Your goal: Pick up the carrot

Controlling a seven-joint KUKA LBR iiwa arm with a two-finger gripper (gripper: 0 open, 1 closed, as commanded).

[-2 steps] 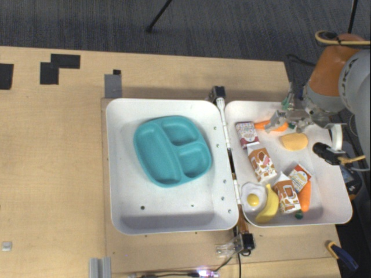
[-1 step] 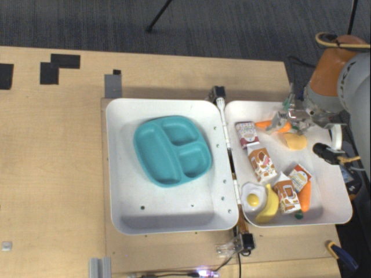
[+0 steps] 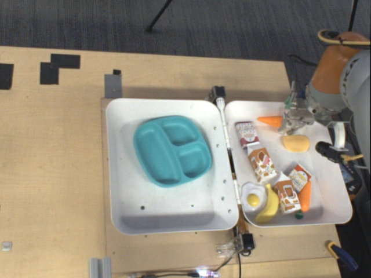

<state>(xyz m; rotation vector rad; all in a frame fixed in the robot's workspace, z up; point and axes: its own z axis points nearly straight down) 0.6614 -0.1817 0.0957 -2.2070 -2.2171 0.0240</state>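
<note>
Over the right bin (image 3: 342,216), toward its 1 o'clock corner, the gripper (image 3: 297,118) hangs low under the grey arm (image 3: 353,88) with its orange band (image 3: 331,68). From this slant it cannot be told whether the gripper is released or clenched, and nothing can be seen held in it.

Just at the gripper's 9 o'clock lies an orange cone (image 3: 269,121), point toward 9 o'clock, its wide end very close to the gripper; whether they touch cannot be told. Just at the gripper's 6 o'clock sits a yellow lump (image 3: 296,143).

The carrot (image 3: 305,194) lies well apart from the gripper, near the bin's 5 o'clock corner, running roughly from 12 to 6 o'clock with a green end at the bottom. A small carton (image 3: 286,196) is against it at its 9 o'clock, and a packet (image 3: 299,178) overlaps its top end. At 9 o'clock of the carton are a banana (image 3: 269,206) and a fried egg (image 3: 253,200).

Two more packets (image 3: 246,133) (image 3: 262,164) lie along the bin's 9 o'clock side.

A teal divided plate (image 3: 172,150) sits in the middle of the left bin (image 3: 124,213).
</note>
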